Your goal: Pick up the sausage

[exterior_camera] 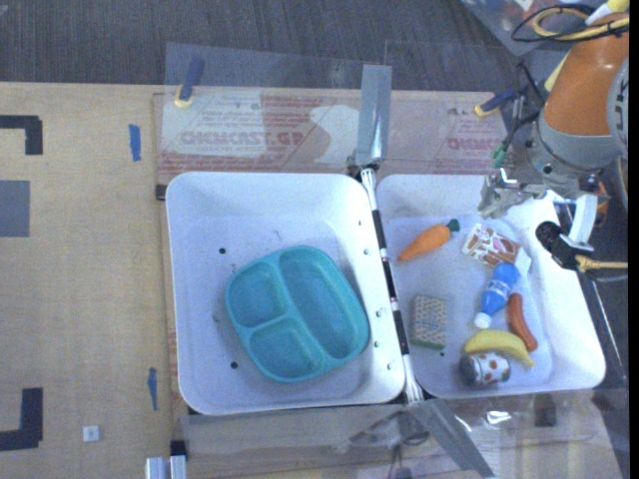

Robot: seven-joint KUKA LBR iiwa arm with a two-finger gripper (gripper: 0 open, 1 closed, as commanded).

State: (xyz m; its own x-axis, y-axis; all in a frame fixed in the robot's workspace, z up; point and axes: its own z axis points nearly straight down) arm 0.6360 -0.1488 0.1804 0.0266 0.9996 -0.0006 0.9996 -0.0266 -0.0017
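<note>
Claw (496,200) hangs at bin's far end; sausage (521,321) lies well nearer.

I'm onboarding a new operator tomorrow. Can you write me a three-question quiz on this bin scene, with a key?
1. True or false: the sausage lies in the same bin as the teal tray.
2. Which item touches the sausage's lower end? A) carrot B) banana C) blue bottle
3. Fill in: the claw hangs over the ____ bin's far edge.

Key: 1 false, it lies in the right bin, and the tray sits in the left bin. 2 B. 3 right.
</note>
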